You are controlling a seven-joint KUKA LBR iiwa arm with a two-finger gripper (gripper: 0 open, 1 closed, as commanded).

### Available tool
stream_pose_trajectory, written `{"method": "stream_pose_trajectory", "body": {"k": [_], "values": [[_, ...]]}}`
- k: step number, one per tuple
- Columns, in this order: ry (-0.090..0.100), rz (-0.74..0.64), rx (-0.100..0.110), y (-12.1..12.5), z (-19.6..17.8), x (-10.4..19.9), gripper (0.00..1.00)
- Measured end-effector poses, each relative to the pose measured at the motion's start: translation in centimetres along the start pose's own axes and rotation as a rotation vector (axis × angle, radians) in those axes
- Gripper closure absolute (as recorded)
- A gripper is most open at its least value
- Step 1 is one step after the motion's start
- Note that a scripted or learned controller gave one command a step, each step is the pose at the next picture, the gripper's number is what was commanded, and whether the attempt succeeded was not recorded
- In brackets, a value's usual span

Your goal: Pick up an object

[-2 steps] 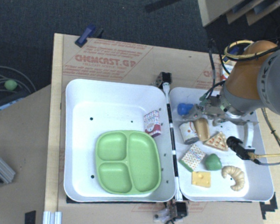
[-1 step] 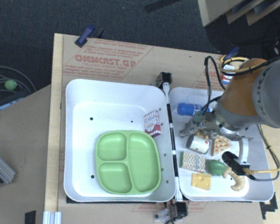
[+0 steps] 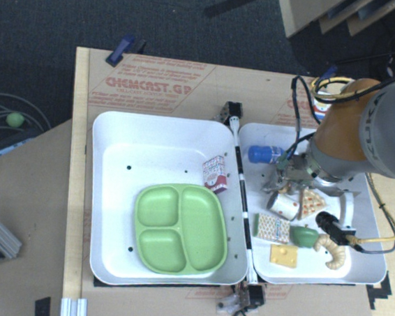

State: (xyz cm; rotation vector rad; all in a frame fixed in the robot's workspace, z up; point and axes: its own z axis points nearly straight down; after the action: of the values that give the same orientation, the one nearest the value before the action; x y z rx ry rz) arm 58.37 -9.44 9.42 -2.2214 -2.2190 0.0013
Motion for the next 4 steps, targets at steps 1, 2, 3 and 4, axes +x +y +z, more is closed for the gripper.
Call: {"method": "stream_pose_trajectory", "body": {"k": [1,2,3,4], "values": [[0.000,-0.002,-0.003,-2.9,-9.1,5.9,1.00],[0.000,-0.001,-0.002,-2.9,-9.0,5.9,0.00],[-0.001,0.000,-0.001,-1.8,1.0,0.3,0.00],[-0.001,0.001,-0.003,-1.8,0.0,0.3,1.00]]}}
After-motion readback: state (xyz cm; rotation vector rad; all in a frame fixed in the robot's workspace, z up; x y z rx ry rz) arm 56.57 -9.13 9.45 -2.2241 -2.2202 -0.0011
